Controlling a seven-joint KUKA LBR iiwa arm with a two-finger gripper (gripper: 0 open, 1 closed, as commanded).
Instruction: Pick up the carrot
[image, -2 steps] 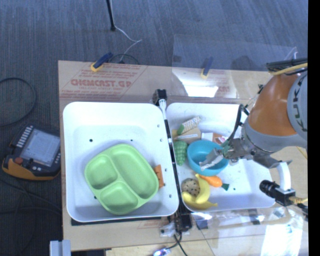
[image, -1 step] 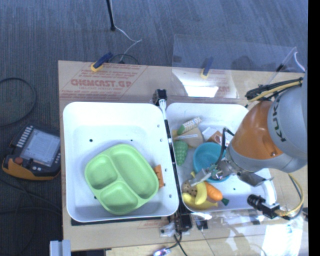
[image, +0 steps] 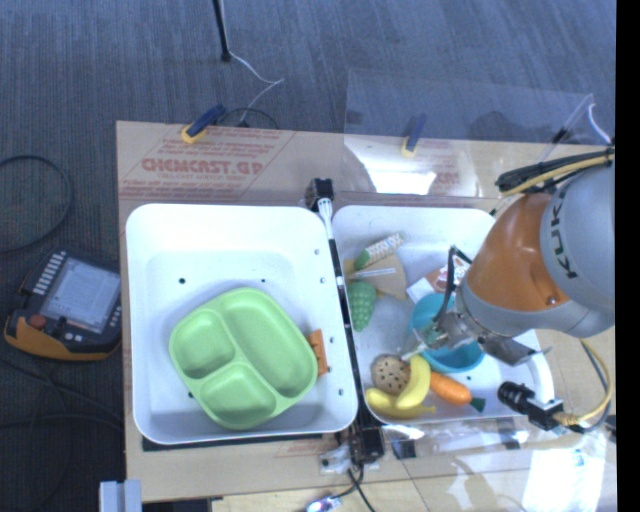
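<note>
Carrot (image: 450, 390) is lying near the front wall of the right bin (image: 520, 425), touching the banana (image: 402, 395) beside it. Just behind, the gripper (image: 437, 340) is hovering over a blue bowl (image: 445, 322); whether it is open or closed I cannot tell. Farther left, a green divided plate (image: 240, 355) is sitting in the left bin (image: 165, 240).

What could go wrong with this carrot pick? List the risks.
1. The carrot lies right against the banana, so closing fingers may catch the banana instead.
2. The blue bowl sits right beside the carrot under the arm; descending could knock it.
3. The carrot lies near the right bin's front wall, which leaves little room.
</note>
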